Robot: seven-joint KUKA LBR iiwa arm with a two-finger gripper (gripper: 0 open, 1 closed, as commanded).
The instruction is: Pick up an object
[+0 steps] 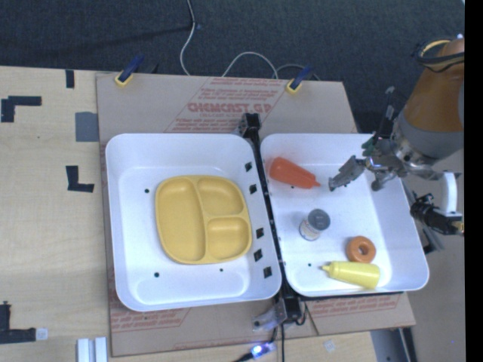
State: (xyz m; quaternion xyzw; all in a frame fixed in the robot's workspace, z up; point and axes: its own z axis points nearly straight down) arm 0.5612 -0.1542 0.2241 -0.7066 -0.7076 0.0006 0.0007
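The right bin [392,225] holds an orange carrot-shaped toy [292,173] at its upper left, a small grey and white canister [313,225] in the middle, an orange ring [361,249] lower right, and a yellow squeeze bottle [352,274] lying on its side near the front wall. My gripper [342,178] hangs over the upper middle of this bin, to the right of the carrot and above the canister, pointing left. Its dark fingers look slightly parted with nothing between them.
The left bin [132,202] holds a yellow divided plate [202,218]. A black divider strip [260,202] runs between the bins. Both bins rest on cardboard [226,108] held by yellow and blue clamps [129,69]. A white cable [241,57] loops behind.
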